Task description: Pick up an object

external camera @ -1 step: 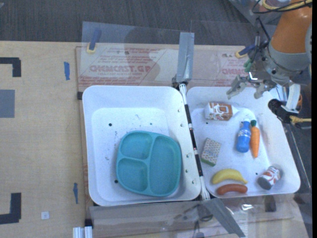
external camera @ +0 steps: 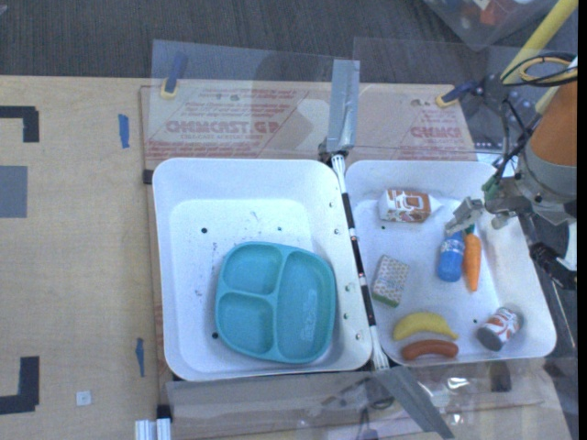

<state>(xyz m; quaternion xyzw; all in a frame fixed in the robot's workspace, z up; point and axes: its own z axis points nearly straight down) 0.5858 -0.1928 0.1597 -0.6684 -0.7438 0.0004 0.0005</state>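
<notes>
My gripper (external camera: 479, 218) hangs over the upper right part of the right bin (external camera: 541, 342), open, with nothing between its fingers. Just below it lie a small blue bottle (external camera: 450, 260) and an orange carrot (external camera: 472, 262), side by side. A brown and white carton (external camera: 404, 205) rests to the gripper's left. Further down the same bin are a patterned box (external camera: 391, 280), a yellow banana (external camera: 425, 324), a red sausage (external camera: 429, 348) and a red and white can (external camera: 499, 328).
The left bin (external camera: 183, 191) holds a teal divided plate (external camera: 275, 302). Clear plastic walls stand behind both bins, with a grey divider (external camera: 343, 108) between them. Cables and the arm's body crowd the right edge.
</notes>
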